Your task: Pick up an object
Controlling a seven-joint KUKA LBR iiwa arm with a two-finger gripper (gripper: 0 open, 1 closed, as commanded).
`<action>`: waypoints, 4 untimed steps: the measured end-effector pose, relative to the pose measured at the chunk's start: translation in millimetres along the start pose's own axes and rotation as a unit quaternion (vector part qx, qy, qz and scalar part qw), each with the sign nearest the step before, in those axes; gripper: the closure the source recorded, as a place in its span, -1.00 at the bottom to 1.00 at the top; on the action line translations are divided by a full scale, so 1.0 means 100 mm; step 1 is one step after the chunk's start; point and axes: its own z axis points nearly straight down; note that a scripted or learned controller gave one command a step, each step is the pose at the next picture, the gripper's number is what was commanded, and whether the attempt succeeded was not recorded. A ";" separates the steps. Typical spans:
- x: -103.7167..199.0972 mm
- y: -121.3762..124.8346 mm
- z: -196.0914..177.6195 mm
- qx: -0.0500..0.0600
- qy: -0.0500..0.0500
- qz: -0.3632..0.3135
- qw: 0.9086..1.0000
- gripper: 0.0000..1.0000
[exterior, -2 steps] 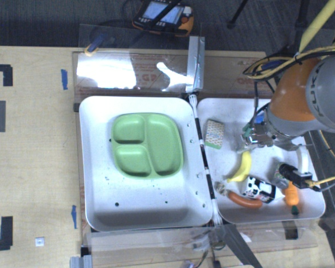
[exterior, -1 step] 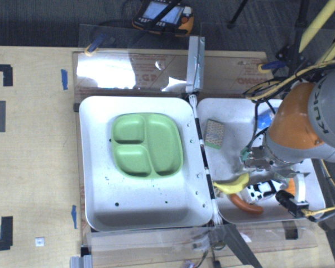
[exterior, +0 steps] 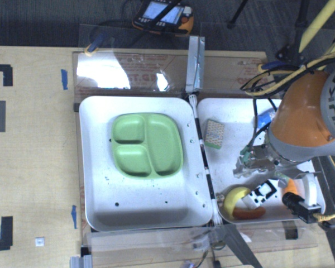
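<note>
Hand [exterior: 255, 166] over right bin [exterior: 229, 111], grip state unclear, banana [exterior: 234, 199] near, green tray [exterior: 147, 144] left.

Grey arm [exterior: 301, 149], orange band, yellow cables.

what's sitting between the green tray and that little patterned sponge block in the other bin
In the camera view, the raised rims where the two white bins meet lie between the green divided tray and the patterned block, plus bare white bin floor on either side.
</note>
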 end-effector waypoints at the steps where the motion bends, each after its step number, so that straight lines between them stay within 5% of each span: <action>1: -0.43 0.49 -0.55 -0.001 0.000 -0.047 0.999 -1.00; 2: -0.92 1.03 0.33 -0.002 -0.001 -0.201 0.980 -1.00; 3: -1.57 1.58 0.36 -0.002 -0.001 -0.208 0.978 -1.00; 4: -1.67 1.79 0.96 -0.003 -0.003 -0.218 0.976 -1.00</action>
